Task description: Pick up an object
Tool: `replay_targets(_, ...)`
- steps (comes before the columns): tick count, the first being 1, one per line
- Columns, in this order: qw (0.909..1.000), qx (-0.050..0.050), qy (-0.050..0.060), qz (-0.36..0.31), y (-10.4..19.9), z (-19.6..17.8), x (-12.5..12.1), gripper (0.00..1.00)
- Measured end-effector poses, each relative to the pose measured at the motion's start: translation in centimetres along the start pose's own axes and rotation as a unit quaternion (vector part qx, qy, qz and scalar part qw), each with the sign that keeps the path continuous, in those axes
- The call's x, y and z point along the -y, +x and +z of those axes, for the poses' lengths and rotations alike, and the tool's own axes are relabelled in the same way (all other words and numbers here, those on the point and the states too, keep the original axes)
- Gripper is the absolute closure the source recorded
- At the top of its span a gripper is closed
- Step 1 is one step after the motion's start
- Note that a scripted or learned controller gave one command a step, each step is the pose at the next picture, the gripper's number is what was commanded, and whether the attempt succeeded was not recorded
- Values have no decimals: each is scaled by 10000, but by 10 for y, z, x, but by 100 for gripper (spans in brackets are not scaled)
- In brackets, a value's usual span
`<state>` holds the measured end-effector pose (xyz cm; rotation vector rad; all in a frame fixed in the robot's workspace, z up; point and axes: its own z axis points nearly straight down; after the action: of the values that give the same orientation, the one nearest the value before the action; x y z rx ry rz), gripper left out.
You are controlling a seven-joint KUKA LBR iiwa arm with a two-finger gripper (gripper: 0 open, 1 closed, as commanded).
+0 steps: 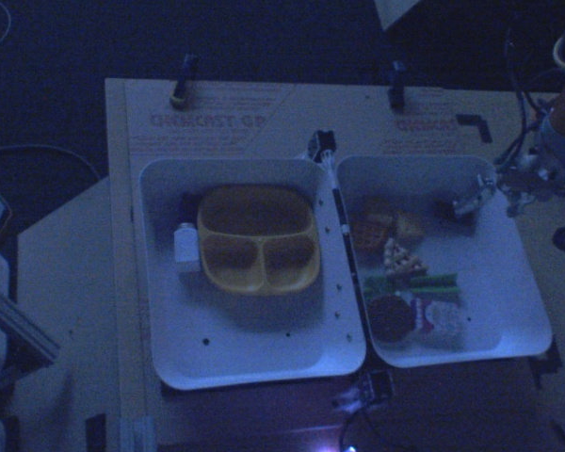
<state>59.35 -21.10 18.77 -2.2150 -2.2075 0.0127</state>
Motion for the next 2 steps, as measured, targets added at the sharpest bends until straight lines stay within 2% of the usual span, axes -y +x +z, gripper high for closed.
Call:
replay_targets(1, 10000, 19, -75, -18, 0, -9, -3, 0)
replay_targets(2, 10000, 11, -48, -15, -4, 53, -1, 0)
